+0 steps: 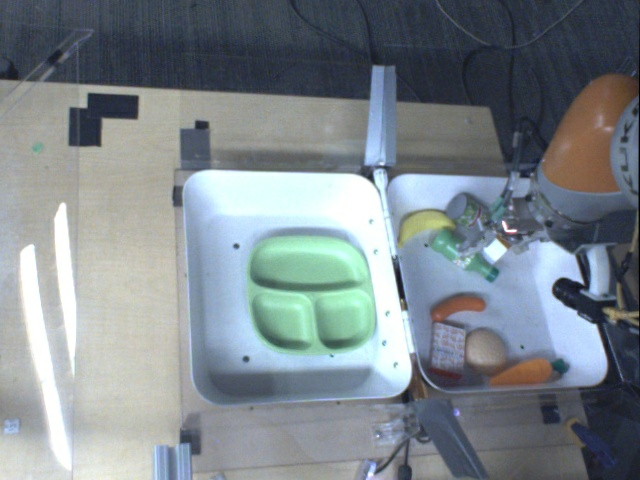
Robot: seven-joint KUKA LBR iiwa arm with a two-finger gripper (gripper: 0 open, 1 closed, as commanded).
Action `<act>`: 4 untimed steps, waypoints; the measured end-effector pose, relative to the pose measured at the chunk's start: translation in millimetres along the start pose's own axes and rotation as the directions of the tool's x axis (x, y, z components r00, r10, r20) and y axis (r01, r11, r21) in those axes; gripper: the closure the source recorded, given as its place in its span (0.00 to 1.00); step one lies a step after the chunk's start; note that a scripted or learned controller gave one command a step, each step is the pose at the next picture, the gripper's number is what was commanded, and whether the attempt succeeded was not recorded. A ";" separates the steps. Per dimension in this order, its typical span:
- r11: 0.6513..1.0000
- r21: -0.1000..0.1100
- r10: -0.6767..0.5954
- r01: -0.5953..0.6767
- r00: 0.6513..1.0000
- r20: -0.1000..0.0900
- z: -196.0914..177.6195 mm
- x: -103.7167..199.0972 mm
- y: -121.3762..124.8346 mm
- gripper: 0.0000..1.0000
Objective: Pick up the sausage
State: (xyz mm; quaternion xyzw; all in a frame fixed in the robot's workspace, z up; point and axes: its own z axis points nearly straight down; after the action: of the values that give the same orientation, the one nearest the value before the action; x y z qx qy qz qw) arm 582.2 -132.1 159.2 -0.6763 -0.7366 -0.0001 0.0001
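While the gripper (487, 230) hovers over a green-capped bottle (462, 249) beside the banana (422, 226), its jaw state cannot be determined. Since the sausage (459, 306) lies nearer the right bin's (572, 308) front, descent here risks seizing the bottle instead.

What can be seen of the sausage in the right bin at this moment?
The sausage is a short, curved, orange-red piece with rounded ends and a smooth, slightly glossy, plastic-looking skin. It lies flat on the floor of the right bin, near the bin's middle, running roughly left to right with its left end a little lower in the view. Its lower edge sits right by the patterned packet; whether they touch is unclear. The gripper is farther back in the bin, well apart from it.
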 end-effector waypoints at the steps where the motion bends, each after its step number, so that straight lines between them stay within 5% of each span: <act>1: 0.981 -0.010 0.195 -0.195 0.981 0.000 71.0 43.7 -45.0 0.00; 2: 0.981 -0.014 0.194 -0.194 0.981 -0.002 61.8 44.6 -42.1 1.00; 3: 0.999 -0.010 -0.041 0.041 0.999 0.005 69.7 46.8 -39.8 1.00; 4: 0.999 -0.014 -0.042 0.042 0.999 0.005 70.8 47.6 -38.7 0.00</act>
State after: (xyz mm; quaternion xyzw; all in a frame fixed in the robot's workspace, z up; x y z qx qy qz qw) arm 539.6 -87.9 88.4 -0.6608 -0.7505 -0.0035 -0.0064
